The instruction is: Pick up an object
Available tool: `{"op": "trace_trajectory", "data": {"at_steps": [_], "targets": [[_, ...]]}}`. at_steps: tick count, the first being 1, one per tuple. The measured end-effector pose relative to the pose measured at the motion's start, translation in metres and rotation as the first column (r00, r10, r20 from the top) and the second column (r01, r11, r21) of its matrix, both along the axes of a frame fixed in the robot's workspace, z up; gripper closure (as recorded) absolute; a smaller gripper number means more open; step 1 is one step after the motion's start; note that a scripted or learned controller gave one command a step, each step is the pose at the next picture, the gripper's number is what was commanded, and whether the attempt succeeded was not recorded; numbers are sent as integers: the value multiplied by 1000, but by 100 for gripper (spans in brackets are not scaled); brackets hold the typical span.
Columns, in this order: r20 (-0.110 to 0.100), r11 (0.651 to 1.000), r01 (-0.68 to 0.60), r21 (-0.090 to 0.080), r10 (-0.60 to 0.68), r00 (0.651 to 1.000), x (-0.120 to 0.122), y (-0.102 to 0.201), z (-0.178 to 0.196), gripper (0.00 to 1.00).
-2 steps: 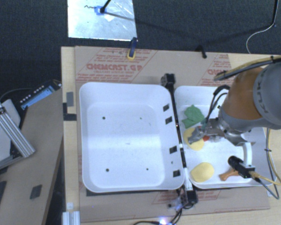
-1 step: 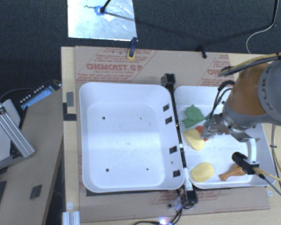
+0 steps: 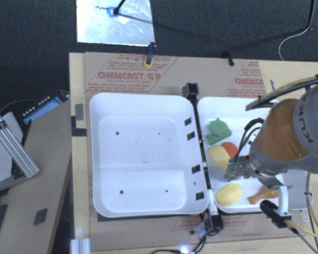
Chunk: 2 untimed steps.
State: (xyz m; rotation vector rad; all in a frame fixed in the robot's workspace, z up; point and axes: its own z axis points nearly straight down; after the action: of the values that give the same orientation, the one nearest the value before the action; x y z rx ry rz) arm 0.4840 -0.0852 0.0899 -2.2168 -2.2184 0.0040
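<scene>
The right bin (image 3: 217,107) holds a green crumpled object (image 3: 218,130), a yellow rounded object (image 3: 218,155) with a red one (image 3: 230,147) behind it, a second yellow object (image 3: 228,194) near the front rim, and an orange piece (image 3: 262,196). My gripper (image 3: 234,170) reaches down into this bin from the right. It is low between the two yellow objects, just beside the upper one. The wrist hides its fingers.
The left bin (image 3: 143,155) sits next to it, with a black-clipped divider (image 3: 199,147) between the two. The bulky orange-banded wrist (image 3: 278,136) covers the right half of the right bin. Cardboard lies under both bins.
</scene>
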Motion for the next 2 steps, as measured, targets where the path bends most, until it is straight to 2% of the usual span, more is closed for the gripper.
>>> {"op": "trace_trajectory", "data": {"at_steps": [1, 2], "targets": [[23, 1000, -13, 0, 13, 1000, 79, 65, 101, 100], [5, 1000, 4, -3, -4, 1000, 28, 19, 94, 100]]}}
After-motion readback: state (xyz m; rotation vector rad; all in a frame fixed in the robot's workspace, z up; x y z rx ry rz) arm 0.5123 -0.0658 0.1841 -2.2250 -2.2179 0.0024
